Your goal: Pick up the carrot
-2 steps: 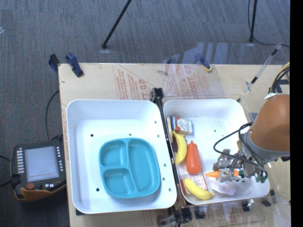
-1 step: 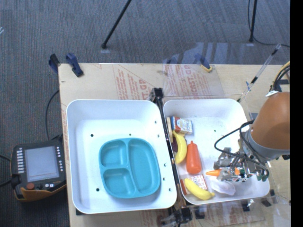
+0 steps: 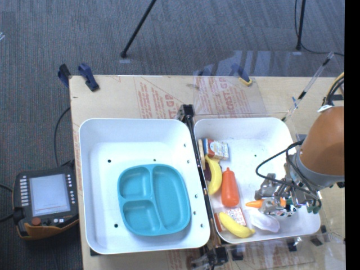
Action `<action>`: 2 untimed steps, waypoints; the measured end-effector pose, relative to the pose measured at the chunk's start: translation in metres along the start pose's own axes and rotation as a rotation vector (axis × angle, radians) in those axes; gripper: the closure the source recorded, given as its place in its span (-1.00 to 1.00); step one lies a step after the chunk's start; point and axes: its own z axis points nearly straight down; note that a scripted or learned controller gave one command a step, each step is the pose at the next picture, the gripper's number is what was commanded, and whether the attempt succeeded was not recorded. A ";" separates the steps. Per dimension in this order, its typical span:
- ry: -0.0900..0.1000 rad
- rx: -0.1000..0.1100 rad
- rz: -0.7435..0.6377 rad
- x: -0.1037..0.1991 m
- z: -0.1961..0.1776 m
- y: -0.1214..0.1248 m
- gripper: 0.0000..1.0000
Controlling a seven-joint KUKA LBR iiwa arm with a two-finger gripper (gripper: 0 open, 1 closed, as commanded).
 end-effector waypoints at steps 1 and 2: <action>-0.001 -0.001 -0.003 -0.001 -0.009 0.001 1.00; -0.003 -0.001 -0.005 -0.003 -0.018 0.001 1.00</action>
